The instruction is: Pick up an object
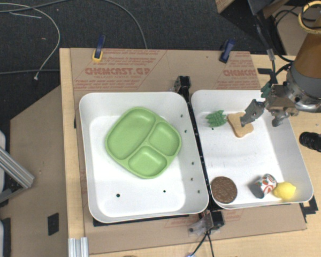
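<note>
Over the right bin (289,143), in the camera view, the gripper (265,114) hangs with fingers spread beside the tan piece (239,124) (nothing held). Approach seems underway; next it likely must descend and close.

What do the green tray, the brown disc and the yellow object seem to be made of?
Green tray: probably moulded plastic, matte, one even colour with smooth rounded compartments. Brown disc: uncertain, maybe cork or a toy cookie; its surface looks speckled and dull. Yellow object: likely plastic toy fruit, smooth with a slight shine.
</note>
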Controlling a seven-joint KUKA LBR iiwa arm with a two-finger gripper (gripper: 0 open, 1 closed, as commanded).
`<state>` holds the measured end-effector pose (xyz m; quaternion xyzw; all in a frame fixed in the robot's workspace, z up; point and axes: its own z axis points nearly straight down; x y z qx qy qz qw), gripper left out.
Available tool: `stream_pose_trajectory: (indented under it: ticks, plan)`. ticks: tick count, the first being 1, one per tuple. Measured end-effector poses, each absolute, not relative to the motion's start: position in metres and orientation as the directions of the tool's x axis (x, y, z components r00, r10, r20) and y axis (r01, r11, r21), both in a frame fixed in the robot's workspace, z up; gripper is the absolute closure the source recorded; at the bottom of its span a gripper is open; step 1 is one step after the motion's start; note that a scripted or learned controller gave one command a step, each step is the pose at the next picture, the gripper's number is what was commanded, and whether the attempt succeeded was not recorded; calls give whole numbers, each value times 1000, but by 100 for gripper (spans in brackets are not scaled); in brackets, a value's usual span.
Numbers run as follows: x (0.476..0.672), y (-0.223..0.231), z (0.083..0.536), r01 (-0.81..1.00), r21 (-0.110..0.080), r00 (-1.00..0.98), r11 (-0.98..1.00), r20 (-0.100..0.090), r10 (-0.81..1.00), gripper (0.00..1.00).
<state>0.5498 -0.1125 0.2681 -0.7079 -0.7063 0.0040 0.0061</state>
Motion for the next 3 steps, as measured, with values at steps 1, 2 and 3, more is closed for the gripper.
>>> stream_pose_trajectory:
  ticks: [1, 2, 3]
  plan:
    - [552, -112, 274, 1000, -2, 0, 0, 1, 1000, 0]
    - [559, -108, 228, 1000, -7, 0, 0, 2, 1000, 0]
    - [558, -108, 165, 1000, -9, 1, -1, 3, 1000, 0]
